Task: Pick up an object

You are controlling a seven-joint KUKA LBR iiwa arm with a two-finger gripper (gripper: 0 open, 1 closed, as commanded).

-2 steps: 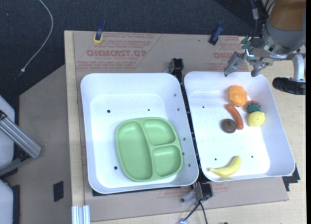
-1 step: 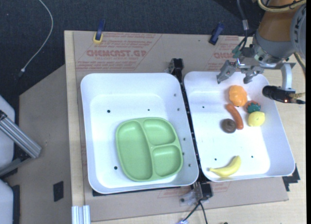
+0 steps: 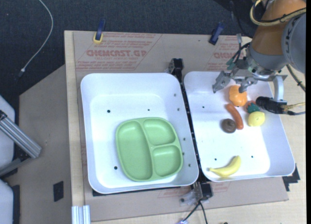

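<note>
The gripper [image 3: 229,83] hangs over the far end of the right bin [image 3: 272,167], its fingers spread wide with nothing between them. An orange [image 3: 237,96] sits just beside it. Nearby lie a carrot [image 3: 234,114], a lemon [image 3: 256,118] and a brown ball [image 3: 228,125] (the banana [image 3: 226,167] lies well apart). A green plate [image 3: 148,147] fills the left bin [image 3: 97,96].

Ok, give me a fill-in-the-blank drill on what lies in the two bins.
1. The green divided plate lies in the ____ bin.
2. The banana lies near the right bin's ____ edge.
3. The gripper hangs over the ____ bin, beside the orange.

Missing words: left; front; right
</note>
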